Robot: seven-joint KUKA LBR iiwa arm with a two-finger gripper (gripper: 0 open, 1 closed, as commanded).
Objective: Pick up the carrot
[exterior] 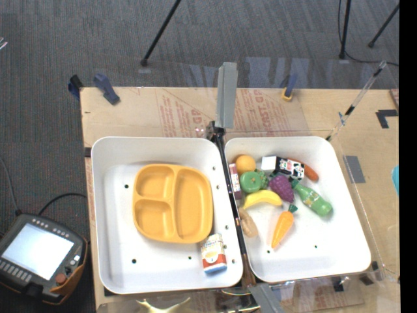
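The carrot (pixel 282 227), orange with a green top, lies in the right bin (pixel 345 240) below the pile of toy food, its tip pointing down and left. It lies just under a yellow banana (pixel 262 198) and beside purple grapes (pixel 282 187).
The right bin also holds an orange (pixel 245 163), a green apple (pixel 251 180), a green bottle (pixel 314 200), a black-and-white carton (pixel 284 166) and a bread piece (pixel 248 223). The left bin (pixel 111 253) holds a yellow divided plate (pixel 173 203) and a small carton (pixel 213 253). A teach pendant (pixel 39 256) sits at the lower left.
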